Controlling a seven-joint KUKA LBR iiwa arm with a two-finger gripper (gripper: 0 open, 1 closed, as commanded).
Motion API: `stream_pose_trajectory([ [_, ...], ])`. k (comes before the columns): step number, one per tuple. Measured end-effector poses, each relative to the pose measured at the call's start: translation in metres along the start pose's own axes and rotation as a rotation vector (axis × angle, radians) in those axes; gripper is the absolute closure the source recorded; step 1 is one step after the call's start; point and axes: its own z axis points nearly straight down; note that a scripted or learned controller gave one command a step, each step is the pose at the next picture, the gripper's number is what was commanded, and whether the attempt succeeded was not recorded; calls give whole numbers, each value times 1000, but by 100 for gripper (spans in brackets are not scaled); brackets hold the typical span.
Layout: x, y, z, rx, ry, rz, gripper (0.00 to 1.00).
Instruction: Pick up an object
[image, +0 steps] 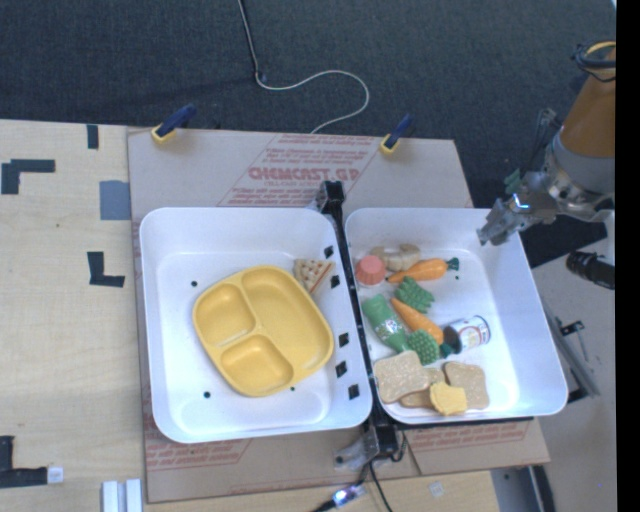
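The fingers can't be read from here; the gripper (497, 228) hovers at the right bin's (520, 300) far rim, nothing picked yet, toy food (415, 320) waiting in that bin.

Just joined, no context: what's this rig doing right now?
The arm's gripper sits at the upper right rim of the right bin, with nothing seen in it. That bin holds toy food: carrots, bread slices, a small jar. The left bin holds a yellow divided plate and a cracker.
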Motion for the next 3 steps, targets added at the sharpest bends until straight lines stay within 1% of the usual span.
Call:
stream_pose_trajectory([
  [2,114,-38,-12,6,4,-5,100],
  [3,160,-48,-1,8,3,-4,100],
])
